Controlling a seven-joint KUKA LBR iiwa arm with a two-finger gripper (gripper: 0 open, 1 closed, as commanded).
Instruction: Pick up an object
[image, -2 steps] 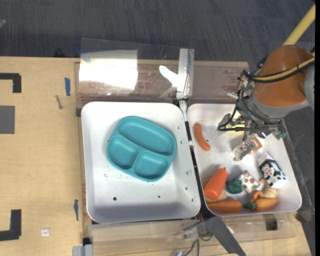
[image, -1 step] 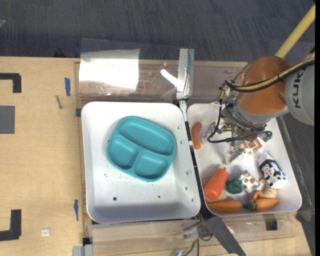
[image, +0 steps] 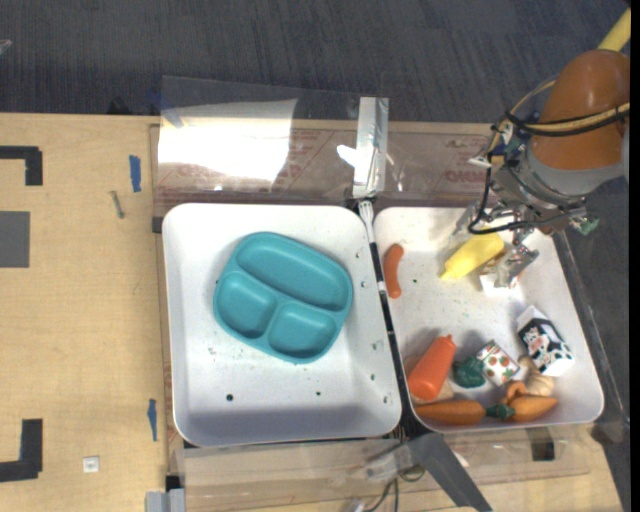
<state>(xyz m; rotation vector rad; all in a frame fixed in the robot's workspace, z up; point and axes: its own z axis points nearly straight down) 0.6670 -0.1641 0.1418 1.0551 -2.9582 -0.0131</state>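
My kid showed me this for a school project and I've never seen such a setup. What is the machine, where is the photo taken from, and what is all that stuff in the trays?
It is one photo from a camera fixed above a bench, looking down at a slant. The grey and orange shape at top right is a robot arm; its gripper hangs over the right bin, right by a yellow toy banana. I cannot tell whether it holds anything. That bin also has a small red sausage, an orange bottle, a carrot and a black and white carton. The left bin holds a teal divided plate.
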